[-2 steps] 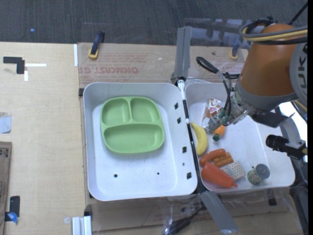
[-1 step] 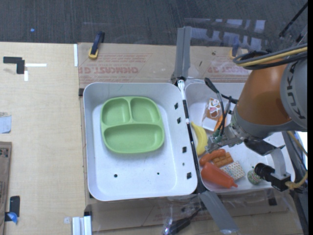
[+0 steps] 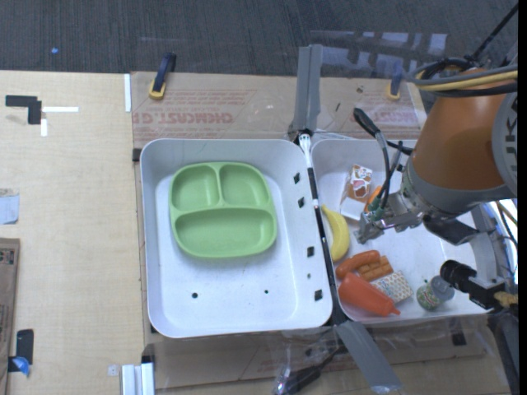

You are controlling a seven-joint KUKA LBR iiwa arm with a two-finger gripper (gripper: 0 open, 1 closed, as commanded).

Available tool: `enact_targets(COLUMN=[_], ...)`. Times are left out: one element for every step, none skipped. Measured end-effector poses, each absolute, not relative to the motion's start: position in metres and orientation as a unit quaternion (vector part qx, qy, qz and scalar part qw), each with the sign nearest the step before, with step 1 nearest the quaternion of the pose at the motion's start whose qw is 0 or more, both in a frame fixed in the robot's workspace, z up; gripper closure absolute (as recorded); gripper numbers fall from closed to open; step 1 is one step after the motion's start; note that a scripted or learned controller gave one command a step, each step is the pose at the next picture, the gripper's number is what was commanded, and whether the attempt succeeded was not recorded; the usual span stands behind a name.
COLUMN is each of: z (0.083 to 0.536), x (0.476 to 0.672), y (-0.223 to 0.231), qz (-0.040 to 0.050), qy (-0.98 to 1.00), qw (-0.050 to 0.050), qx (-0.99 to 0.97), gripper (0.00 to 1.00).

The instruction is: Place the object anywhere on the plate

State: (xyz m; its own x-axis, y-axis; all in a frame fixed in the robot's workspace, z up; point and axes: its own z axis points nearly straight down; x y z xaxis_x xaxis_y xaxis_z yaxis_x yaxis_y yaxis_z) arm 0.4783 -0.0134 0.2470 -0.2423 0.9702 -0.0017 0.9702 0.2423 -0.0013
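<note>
The arm leans in from the right, gripper low over the right bin beside the banana; its grip state unclear; plate bare

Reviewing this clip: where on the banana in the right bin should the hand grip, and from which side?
Grip the banana mid-length, from above, fingers across its narrow width. It lies flat along the bin's left wall, so the wall-side finger has little room; the hot dog crowds its lower end.

Green plate in white bin; yellow banana, red pepper, orange carrots.
</note>
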Motion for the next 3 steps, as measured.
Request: enact_targets(z=[0.233,0.191,0.191], x=[0.477,0.477,0.477], y=[-0.027,-0.031,-0.028], qz=[-0.0018,-0.0011,-0.0007], qy=[0.747,0.855,0.908], qw=[-0.001,-0.001,-0.001], qx=[0.665,0.518,0.418], gripper=[1.0,1.0,1.0])
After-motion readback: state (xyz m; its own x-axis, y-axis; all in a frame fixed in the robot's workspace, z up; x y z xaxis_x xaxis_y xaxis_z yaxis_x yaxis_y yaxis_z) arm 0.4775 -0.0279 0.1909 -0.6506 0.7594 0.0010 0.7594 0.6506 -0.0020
